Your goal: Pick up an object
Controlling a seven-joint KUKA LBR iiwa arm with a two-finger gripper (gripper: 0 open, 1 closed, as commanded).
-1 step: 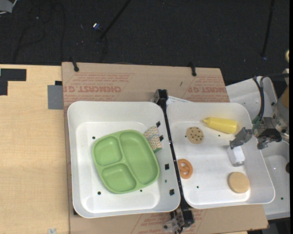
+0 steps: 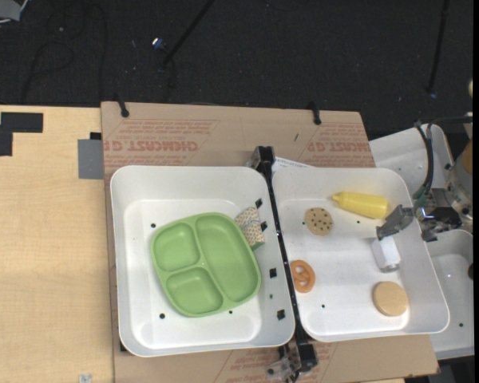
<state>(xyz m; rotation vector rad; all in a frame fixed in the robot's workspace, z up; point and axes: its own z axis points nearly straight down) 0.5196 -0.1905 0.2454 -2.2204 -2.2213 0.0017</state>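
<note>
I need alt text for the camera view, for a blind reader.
The tool hovers at the right bin's right side, above a yellow bottle, cookie, pretzel and tan disc. The left bin holds a green divided plate.

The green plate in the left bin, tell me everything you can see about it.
The green plate is a light green, plastic-looking tray with rounded corners, divided into three compartments by raised ridges: one long one on its right side and two smaller ones on its left. It lies flat, face up and turned at a slight angle on the floor of the left bin. Nothing sits in its compartments. A small patterned object lies against its upper right corner.
</note>
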